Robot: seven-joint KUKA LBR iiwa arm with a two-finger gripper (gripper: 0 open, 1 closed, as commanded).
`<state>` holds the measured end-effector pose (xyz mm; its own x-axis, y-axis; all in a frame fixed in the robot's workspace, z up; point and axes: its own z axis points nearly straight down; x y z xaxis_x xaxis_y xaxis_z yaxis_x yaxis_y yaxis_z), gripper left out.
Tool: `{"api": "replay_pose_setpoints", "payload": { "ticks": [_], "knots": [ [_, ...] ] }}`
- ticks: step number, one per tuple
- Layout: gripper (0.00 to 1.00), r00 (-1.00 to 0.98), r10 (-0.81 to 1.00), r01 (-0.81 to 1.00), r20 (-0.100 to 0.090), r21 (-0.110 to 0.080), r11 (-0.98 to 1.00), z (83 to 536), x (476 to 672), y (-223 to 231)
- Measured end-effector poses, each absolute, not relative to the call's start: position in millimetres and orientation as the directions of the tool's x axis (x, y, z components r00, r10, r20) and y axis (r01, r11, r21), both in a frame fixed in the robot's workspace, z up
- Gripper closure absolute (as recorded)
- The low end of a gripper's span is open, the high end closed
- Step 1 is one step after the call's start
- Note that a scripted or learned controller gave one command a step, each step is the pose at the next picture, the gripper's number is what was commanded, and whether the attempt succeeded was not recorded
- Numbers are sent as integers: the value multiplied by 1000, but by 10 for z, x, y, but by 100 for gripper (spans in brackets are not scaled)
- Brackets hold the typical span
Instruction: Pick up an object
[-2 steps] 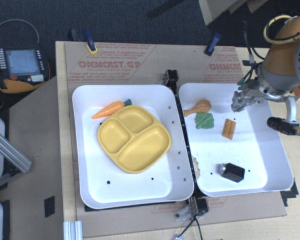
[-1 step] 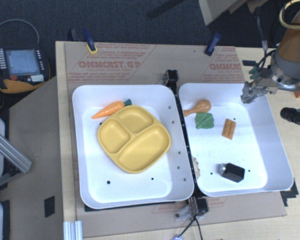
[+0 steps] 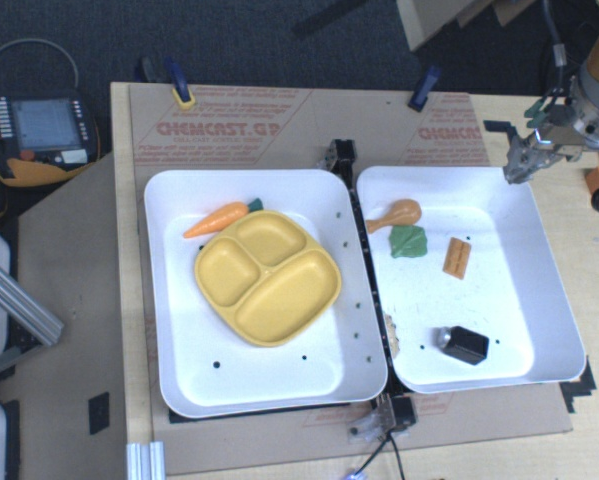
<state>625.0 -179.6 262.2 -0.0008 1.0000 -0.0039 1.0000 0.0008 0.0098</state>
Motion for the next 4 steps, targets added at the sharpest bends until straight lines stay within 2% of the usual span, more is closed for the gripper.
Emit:
{"api": "replay_pose_setpoints", "payload": {
  "ticks": [1, 2, 3, 4],
  "knots": [
    [100, -1, 1000, 1000, -2, 6, 1, 2783, 6259, -1798],
    [100, -5, 1000, 1000, 1, -1, 5, 2804, 6256, -1291],
    [100, -6, 1000, 1000, 2, -3, 6, 2715, 6348, -702],
    [100, -7, 1000, 1000, 2, -3, 7, 2683, 6303, -106]
  ]
}}
